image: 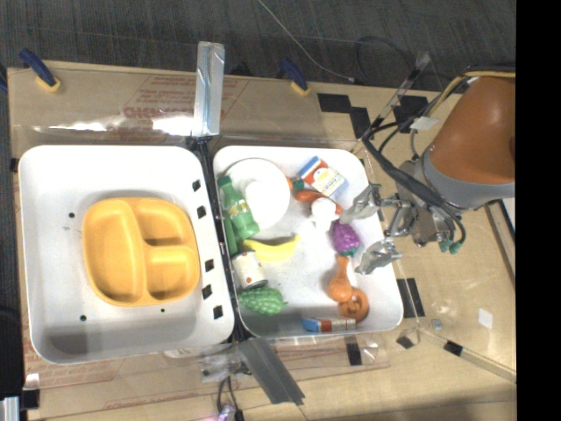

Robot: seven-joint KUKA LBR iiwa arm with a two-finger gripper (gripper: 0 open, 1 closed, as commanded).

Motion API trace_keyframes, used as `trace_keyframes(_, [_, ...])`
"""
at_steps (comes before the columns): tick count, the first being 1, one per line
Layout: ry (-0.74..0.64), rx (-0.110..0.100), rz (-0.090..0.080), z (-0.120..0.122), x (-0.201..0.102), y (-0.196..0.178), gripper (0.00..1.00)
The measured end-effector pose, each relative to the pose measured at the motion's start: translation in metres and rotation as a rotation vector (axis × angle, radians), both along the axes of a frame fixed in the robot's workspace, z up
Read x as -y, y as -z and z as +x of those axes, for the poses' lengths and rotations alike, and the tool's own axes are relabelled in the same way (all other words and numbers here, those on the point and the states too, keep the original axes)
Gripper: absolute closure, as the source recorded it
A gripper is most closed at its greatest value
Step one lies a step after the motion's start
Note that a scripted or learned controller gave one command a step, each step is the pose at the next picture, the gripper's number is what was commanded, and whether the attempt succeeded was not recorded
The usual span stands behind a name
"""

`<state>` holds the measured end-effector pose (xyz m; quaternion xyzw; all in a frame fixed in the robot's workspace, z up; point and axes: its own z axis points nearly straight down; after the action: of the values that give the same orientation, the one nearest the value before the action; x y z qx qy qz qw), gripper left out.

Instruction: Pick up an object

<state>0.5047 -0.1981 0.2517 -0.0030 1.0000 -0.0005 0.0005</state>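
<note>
This is a robotics lab, not a kitchen, for all the toy food about. A plywood bench [456, 323] stands on dark grey carpet [131, 16], with black tape marks along its right side and blue clamps [39, 68] gripping its far edge. A loose cable [289, 33] trails over the carpet beyond the bench. Two white bins [44, 200] sit side by side, joined with silver tape [209, 86], and a grey and orange arm [478, 139], strung with wires, reaches in at the right edge.

Even overhead light — glare on tape [209, 86], mild softness.
</note>
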Motion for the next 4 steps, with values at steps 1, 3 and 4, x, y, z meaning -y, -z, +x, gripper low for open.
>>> trace_keyframes(1, [0.076, -0.010, 0.004, -0.011, -0.001, 0.119, 0.00])
trace_keyframes(3, [0.034, 0.005, -0.001, 0.032, 0.012, 0.157, 0.00])
trace_keyframes(4, [0.116, 0.008, 0.000, -0.024, 0.010, 0.158, 0.00])
